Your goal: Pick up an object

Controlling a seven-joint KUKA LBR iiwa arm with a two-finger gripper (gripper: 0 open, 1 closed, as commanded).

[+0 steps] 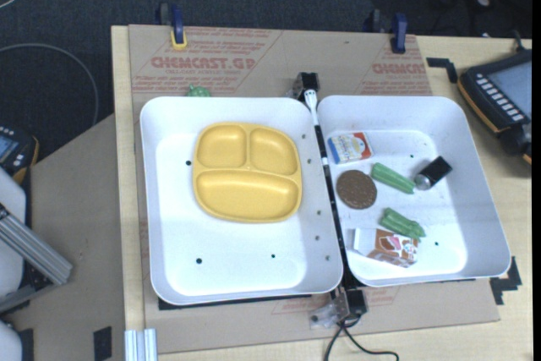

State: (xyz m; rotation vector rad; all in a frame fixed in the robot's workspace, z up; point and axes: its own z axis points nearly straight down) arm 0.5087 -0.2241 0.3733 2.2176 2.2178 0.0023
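- Pre-grasp stage, looks like: nothing lifted, all items lie in the right bin (pixel 473 182).
- Candidates: brown round disc (pixel 357 189), two green pieces (pixel 392 177) (pixel 401 223), small black block (pixel 433 172), two printed packets (pixel 348 147) (pixel 390 247).
- Left bin (pixel 169 207) holds yellow divided tray (pixel 248 172).
- Claw state: can't tell, so no claw-relative places.
- Next: descend over one isolated item, probably the disc.

One fixed camera is looking down at a slant from above, taking in both white bins (pixel 161 207) mid-frame, fairly near.
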